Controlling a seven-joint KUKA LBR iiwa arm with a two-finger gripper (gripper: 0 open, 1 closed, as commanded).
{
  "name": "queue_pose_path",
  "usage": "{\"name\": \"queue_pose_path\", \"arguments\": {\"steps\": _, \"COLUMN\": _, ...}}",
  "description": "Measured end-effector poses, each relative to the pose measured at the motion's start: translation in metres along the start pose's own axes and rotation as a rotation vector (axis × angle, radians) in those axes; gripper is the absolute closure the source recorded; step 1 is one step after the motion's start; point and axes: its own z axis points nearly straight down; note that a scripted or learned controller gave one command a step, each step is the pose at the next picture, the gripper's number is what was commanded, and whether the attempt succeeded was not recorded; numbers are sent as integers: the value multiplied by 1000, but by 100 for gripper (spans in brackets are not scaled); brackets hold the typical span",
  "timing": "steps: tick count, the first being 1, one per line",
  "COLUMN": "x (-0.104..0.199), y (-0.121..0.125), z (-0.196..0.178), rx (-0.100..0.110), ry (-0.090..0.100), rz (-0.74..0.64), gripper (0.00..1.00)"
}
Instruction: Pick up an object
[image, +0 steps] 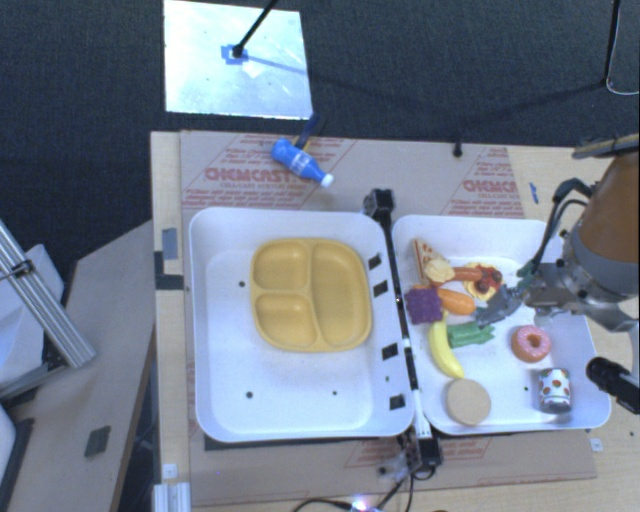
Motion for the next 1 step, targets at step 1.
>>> {"name": "queue_pose_path", "arguments": {"steps": 1, "x": 0, "y": 1, "z": -4, "rx": -8, "ry": -1, "rz": -2, "gripper": 0}}
